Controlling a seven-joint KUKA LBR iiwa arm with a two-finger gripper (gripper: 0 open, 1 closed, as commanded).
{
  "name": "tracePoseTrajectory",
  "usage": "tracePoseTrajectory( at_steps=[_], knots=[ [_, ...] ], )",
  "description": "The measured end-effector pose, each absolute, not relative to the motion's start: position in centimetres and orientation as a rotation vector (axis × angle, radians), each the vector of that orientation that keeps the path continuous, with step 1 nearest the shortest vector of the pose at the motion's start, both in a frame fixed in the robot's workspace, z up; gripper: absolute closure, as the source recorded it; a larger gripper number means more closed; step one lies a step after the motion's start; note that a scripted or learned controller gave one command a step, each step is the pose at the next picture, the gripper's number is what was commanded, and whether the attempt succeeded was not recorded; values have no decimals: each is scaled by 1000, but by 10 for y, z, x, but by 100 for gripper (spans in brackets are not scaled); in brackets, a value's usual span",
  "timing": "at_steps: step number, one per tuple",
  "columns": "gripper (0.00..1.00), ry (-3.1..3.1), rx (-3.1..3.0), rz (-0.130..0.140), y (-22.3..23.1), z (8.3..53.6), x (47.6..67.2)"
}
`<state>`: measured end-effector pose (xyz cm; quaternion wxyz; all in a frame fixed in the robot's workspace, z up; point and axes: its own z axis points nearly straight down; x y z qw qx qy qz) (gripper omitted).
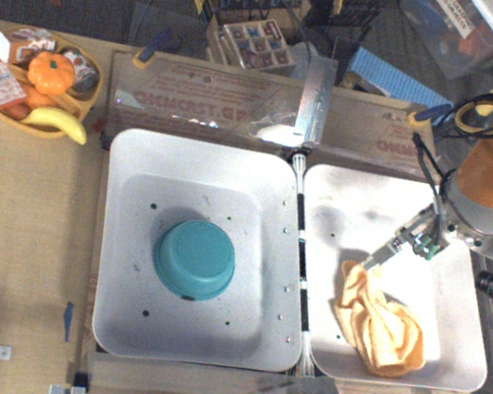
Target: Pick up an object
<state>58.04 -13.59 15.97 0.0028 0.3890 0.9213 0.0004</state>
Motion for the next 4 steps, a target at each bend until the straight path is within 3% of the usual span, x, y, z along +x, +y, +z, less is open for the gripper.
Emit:
tracePoseTrajectory(
  at_steps=[1, 2, 3, 4],
  knots=[
    [0, 2959, 1026, 2, -104, 89, 572],
    [100, 2951, 1030, 7, -105, 101, 574],
    [100, 2843, 1322, 2, -71, 187, 661],
    [0, 2843, 1321, 2, -70, 187, 660]
  ],
)
